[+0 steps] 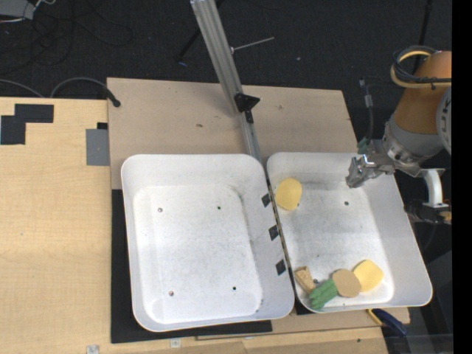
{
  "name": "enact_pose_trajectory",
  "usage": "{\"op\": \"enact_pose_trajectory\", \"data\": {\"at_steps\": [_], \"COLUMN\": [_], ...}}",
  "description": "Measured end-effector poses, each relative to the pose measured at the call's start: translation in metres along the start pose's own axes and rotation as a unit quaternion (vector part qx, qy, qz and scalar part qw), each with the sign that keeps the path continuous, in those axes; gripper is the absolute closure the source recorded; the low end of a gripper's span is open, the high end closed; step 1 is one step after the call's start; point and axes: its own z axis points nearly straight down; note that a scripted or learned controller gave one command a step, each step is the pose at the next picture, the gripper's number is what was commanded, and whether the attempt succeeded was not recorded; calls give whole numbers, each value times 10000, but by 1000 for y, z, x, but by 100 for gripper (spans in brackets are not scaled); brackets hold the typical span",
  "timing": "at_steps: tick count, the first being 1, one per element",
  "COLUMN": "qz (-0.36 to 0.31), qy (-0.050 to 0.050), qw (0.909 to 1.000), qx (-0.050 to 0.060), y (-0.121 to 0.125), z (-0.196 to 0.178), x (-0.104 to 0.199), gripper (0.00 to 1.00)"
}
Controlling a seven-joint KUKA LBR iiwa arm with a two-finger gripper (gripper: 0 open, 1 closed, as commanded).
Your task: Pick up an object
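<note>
While hanging over the far right corner of the right bin (346, 234), carries nothing visible beneath the gripper (358, 171); too small and blurred there to judge as wide or narrow. Judged as the approach step, with no pick made yet.

Nearest candidate: a yellow ball-like object (288, 194), lying left of the gripper at the far left of the same bin, touching or just beside the dividing wall, well apart from everything else. Clustered at the near edge: a second yellow rounded piece (368, 275), touching a tan disc (345, 283), then a green object (322, 294) and a small tan block (303, 277) toward the near left corner.

Next move likely calls for choosing one target, shifting left across the bin or toward the near edge, lining up above it, then descending. Probably easier with the lone yellow one, though hemmed by the wall on one side; harder in the cluster, with neighbours in the way. Left bin (129, 179) just across the divider
</note>
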Motion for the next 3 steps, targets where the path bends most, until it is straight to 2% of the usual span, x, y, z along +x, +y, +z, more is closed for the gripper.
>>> {"op": "enact_pose_trajectory", "data": {"at_steps": [1, 2, 3], "qz": [3, -6, -9], "qy": [-4, 18, 22], "qw": [10000, 10000, 10000], "qx": [-2, 38, 40], "y": [1, -23, -32], "z": [-54, -60, -63], "x": [-1, 54, 112], "gripper": [100, 100, 100]}}
